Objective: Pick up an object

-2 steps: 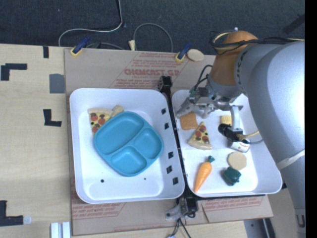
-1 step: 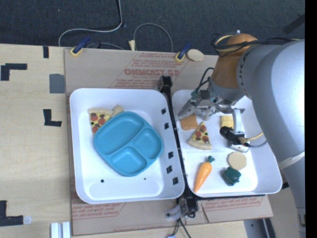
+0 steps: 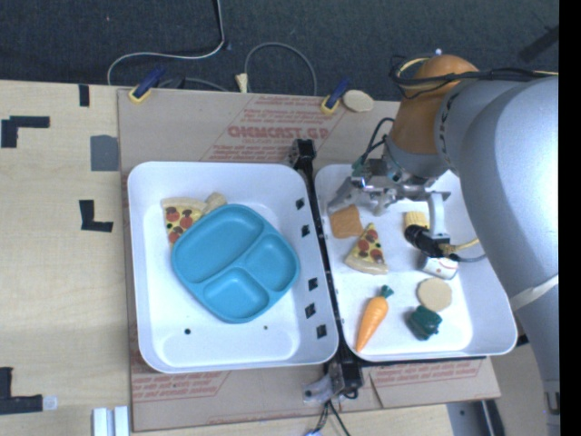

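My gripper (image 3: 363,196) hangs over the back of the right bin (image 3: 486,330), at the end of the grey arm with its orange band. Just below and left of it lies a brown toast square (image 3: 346,221), and a pizza slice (image 3: 368,251) sits a little nearer the front. A yellow corn piece (image 3: 415,218) lies to the gripper's right. Further forward are an orange carrot (image 3: 371,320), a beige round biscuit (image 3: 435,294) and a dark green broccoli piece (image 3: 424,322). I see nothing held in the gripper.
The left bin (image 3: 150,243) holds a blue divided plate (image 3: 236,262) with another pizza slice (image 3: 182,216) tucked behind it. A black divider (image 3: 316,243) runs between the bins. The arm's big grey body covers the right bin's far right side.
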